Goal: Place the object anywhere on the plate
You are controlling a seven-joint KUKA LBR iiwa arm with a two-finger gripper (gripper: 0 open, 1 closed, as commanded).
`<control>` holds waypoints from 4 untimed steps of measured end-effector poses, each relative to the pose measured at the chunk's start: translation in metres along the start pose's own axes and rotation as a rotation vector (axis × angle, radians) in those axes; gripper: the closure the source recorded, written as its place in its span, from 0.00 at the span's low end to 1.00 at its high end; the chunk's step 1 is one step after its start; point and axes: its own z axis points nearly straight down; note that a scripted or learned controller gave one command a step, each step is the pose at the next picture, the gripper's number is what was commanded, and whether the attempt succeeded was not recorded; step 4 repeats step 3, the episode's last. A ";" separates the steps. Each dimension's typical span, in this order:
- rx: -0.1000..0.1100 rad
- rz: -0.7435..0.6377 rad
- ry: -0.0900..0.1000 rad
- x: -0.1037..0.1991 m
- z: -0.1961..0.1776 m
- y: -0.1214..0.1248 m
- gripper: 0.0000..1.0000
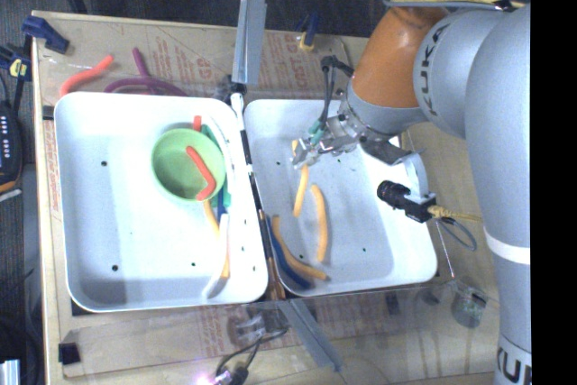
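A green plate (185, 165) lies in the left bin (108, 230), with a red curved strip (203, 167) resting on it. My gripper (308, 151) is low over the far left part of the right bin (397, 257). A thin yellow strip (299, 189) runs down from right under the gripper, and its upper end meets the gripper's tip. A thicker yellow-orange strip (322, 223) lies just right of it on the bin floor.
Blue and yellow strips (290, 261) are piled at the right bin's near left corner. More strips (221, 221) lean along the left bin's right wall beside the plate. A black fitting (401, 197) juts in at the right bin's right side. Red and purple strips (117, 77) lie behind the left bin.
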 end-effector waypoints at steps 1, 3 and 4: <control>-0.001 -0.201 0.001 0.039 -0.002 0.050 1.00; -0.001 -0.429 0.001 0.104 -0.002 0.102 0.00; -0.001 -0.429 0.001 0.104 -0.002 0.102 0.00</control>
